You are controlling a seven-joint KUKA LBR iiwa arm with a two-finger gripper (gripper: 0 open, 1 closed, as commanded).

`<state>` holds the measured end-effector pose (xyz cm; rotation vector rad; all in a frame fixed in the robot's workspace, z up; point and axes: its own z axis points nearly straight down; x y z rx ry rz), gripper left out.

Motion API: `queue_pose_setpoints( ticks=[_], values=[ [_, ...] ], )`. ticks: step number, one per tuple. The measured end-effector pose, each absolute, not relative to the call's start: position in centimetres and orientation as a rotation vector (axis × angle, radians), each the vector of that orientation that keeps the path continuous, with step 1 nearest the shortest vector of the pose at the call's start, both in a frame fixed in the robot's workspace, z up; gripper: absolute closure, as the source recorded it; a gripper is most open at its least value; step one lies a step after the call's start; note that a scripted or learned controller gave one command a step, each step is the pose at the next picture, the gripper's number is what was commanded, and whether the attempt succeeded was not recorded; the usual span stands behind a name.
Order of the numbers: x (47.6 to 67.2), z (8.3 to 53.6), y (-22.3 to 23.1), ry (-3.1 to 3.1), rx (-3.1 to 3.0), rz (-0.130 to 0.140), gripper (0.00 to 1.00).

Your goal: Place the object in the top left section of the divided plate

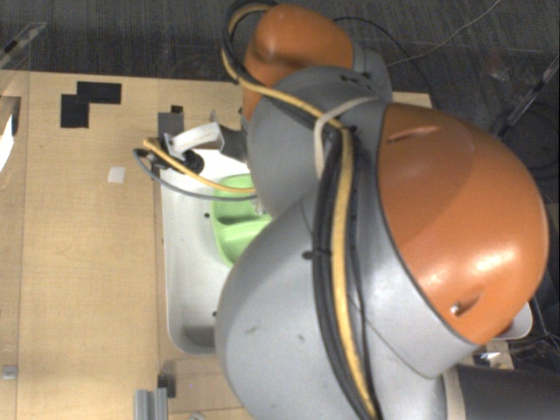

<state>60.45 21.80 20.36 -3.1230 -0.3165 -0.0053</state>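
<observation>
**Arm Masked Most of the Bin**

The grey and orange arm [367,234] was seen covering nearly the whole white bin [185,261]. A slice of the green divided plate [234,226] was left visible beside it. The object could not be located. The gripper's state could not be told. For a good placement, the descent should be centred over the far-left compartment and release made low; the dividers were largely hidden.

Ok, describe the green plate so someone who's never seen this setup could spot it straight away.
Start at the big grey and orange arm that covers the middle and right. Just off its left edge lies a shallow white bin on the wooden bench. The divided plate peeks out there, half hidden, the one bright lime-green thing among white, grey and tan.
</observation>
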Motion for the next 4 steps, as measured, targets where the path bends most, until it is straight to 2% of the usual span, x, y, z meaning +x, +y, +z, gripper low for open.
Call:
queue_pose_setpoints(
  ticks=[1, 2, 3, 4],
  values=[
    [49.8, 17.1, 23.5, -0.326, -3.123, 0.000, 1.00],
    [50.5, 9.2, 19.2, -0.420, -3.113, 0.011, 1.00],
    [49.3, 9.2, 19.1, -0.466, -3.105, -0.029, 1.00],
    [49.2, 9.2, 12.4, -0.324, -3.120, -0.027, 1.00]
  ],
)
